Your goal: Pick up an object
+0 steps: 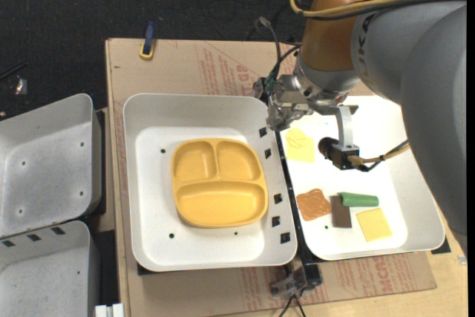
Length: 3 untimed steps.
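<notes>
Two bins: shallow white plastic, side by side on a brown cardboard sheet (200, 63); left bin (133, 159), right bin (393, 182).
Left bin: holds one yellow plastic plate with three compartments (220, 183), lying flat near the middle.
Right bin, far end: a pale yellow flat piece (300, 145) lies close to the wall shared with the left bin.
Right bin, near end: an orange-brown flat piece (313, 204), a dark brown block (341, 213), a green cylinder (360, 199) lying on its side, and a yellow square block (373, 223), clustered close together.
Arm: grey with an orange band (415, 26), reaching in from the right.
Gripper (283, 113): low over the far end of the shared wall, just beyond the pale yellow flat piece; nothing can be seen in its grasp, and whether it is spread or closed cannot be told.
Cardboard, far left corner: a small blue-and-yellow item (148, 41).
</notes>
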Each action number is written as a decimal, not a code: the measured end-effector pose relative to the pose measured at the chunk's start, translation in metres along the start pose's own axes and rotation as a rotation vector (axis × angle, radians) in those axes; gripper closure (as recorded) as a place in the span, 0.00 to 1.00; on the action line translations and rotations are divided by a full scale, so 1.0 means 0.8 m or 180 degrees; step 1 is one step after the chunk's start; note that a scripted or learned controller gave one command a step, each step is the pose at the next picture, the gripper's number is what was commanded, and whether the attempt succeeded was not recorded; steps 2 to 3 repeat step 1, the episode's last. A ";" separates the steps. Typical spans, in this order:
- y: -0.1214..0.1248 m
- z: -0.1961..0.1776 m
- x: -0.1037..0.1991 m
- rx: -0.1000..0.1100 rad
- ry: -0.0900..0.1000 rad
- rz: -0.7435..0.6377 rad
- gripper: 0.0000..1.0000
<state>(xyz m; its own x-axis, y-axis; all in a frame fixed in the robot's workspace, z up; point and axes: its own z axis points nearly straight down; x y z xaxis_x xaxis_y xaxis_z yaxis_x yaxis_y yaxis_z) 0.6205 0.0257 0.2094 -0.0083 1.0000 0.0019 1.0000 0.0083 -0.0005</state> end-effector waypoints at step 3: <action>-0.004 -0.024 0.074 -0.0009 0.0001 -0.0002 1.00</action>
